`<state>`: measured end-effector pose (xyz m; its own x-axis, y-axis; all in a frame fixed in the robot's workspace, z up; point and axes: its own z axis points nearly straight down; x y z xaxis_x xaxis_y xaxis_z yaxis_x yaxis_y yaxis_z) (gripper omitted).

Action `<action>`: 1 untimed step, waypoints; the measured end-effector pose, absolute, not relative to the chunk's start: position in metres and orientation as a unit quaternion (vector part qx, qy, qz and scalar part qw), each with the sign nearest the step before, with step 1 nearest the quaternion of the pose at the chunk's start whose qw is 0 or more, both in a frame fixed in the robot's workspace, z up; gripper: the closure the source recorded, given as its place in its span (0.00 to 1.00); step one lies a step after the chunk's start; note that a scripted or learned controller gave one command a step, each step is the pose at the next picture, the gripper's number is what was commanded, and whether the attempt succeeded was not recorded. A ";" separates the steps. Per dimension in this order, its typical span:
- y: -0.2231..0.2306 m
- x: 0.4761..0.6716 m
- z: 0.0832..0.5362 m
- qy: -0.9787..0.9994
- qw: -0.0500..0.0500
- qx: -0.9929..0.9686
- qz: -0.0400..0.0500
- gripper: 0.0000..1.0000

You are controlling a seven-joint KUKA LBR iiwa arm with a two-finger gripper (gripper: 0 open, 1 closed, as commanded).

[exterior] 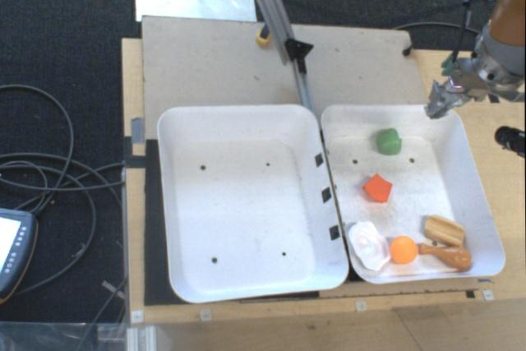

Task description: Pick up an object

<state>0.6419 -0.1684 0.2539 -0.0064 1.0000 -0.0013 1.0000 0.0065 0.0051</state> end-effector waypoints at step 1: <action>-0.122 0.630 0.242 0.710 0.000 0.704 0.001 1.00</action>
